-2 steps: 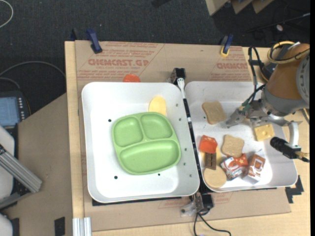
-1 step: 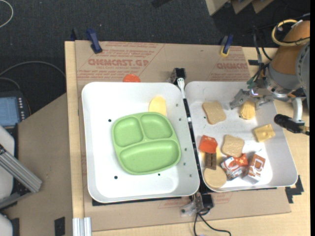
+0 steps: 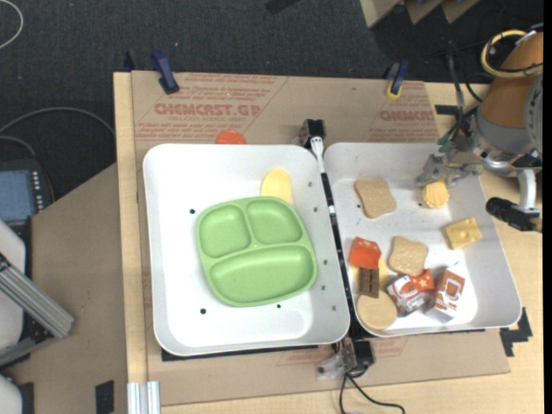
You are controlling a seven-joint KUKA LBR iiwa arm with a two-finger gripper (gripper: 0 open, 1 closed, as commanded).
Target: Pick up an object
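So here's my setup, biggest stuff first. The desk [image 3: 259, 102] is topped with printed cardboard, flat and matte. On it sit two shallow white bins, smooth glossy plastic with rounded corners. I'll use the right bin [image 3: 483, 313] as my landmark. The left bin [image 3: 172, 317] butts up against its left edge and carries a green divided plate [image 3: 255, 250], hard molded plastic with three compartments, plus a pale yellow rounded piece [image 3: 277, 184] just beyond the plate.

Inside the right bin it's all toy food. Near its far left: a tan bread slice [image 3: 375, 197]. Toward the middle, another toast-like slice [image 3: 407, 254] and a red block [image 3: 365, 252] with a brown bar [image 3: 368, 280] just beside it. Along the near edge: a round cracker-like disc [image 3: 377, 312] and two crinkly red-and-white packets [image 3: 429, 291]. Right side: a yellow cheese wedge [image 3: 463, 232].

My target is the small yellow chunk [image 3: 435, 196] in the bin's far right part. My end effector [image 3: 448, 172] hangs right over it, and I can't tell whether the fingers are spread or pressed together, or whether they're touching it at all.

My guess on handling: light, stiff plastic or foam, smooth, so a bit slippery. It's not fragile. It's small and rounded, so I'd squeeze across its widest middle.
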